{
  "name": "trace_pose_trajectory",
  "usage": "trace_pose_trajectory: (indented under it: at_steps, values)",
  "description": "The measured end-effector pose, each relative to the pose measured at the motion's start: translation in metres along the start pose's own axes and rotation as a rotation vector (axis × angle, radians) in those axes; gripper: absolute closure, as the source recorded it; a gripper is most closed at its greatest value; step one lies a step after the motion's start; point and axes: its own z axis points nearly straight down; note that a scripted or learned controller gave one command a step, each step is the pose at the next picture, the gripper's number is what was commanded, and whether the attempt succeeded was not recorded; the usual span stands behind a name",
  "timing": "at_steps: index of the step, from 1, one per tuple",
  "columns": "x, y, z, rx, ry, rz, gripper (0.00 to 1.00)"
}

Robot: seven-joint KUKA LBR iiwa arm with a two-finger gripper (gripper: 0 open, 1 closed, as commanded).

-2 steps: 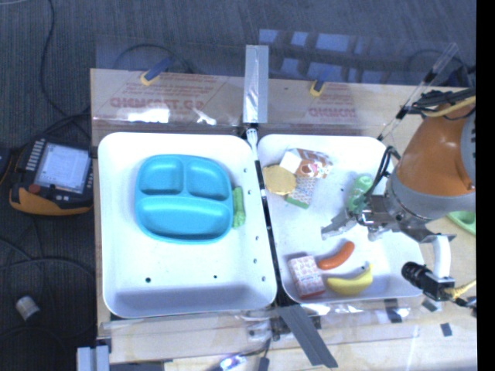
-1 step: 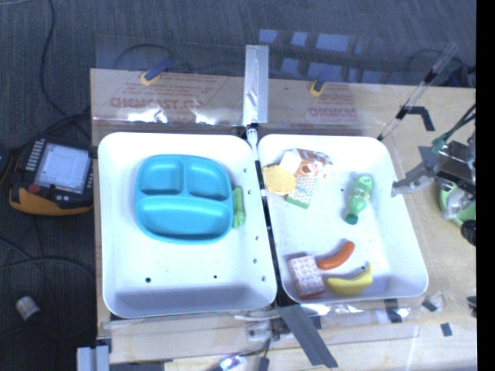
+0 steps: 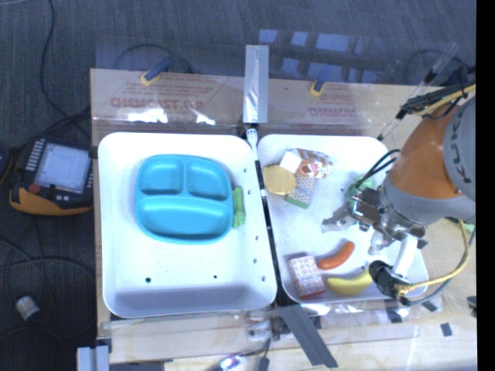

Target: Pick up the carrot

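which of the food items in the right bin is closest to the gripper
The carrot, the orange piece lying just below the gripper. The yellow banana lies farther toward the bin's front edge, and the wrapped snack packs sit farther left.

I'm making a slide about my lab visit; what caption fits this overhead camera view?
Robot gripper hovers over the right bin near the carrot, beside a banana.

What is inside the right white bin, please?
The right bin holds a carrot, a banana, a small red-and-white packet, and near the top a round yellow piece beside wrapped items. The gripper and arm cover the bin's right part.
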Motion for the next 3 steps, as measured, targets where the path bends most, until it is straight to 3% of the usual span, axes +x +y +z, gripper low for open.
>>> trace_pose_trajectory:
  at_steps: [1, 2, 3]
  values:
    - [-0.073, 0.036, -0.103, -0.004, -0.002, 0.252, 0.0]
    - [-0.041, 0.025, 0.083, -0.012, 0.008, 0.45, 0.0]
    - [-0.084, 0.042, 0.013, -0.002, -0.002, 0.701, 0.0]
